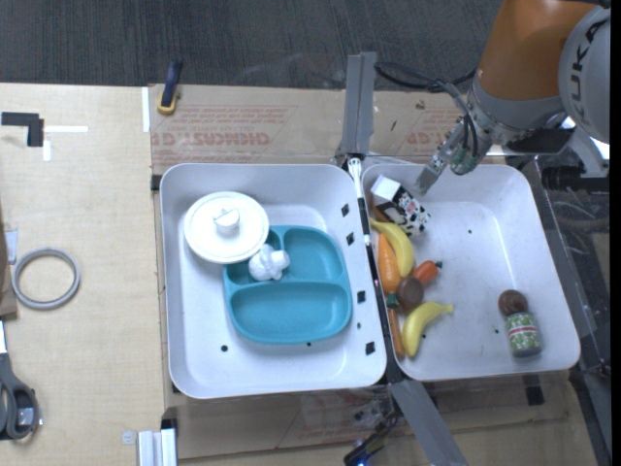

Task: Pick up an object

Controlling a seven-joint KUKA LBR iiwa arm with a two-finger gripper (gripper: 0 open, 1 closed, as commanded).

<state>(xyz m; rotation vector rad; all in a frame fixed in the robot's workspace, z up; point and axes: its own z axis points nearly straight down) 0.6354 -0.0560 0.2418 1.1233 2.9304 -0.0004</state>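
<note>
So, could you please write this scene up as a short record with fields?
left bin: blue divided tray, white round lid overlapping its corner, small white object on the tray
right bin: two bananas, carrot, black-and-white toy, small jar
gripper: above the right bin's back left corner, beside the black-and-white toy
bench, left: grey ring

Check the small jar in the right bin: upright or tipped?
Tipped. The jar lies on its side on the right bin's floor, brown cap toward the back wall.
</note>
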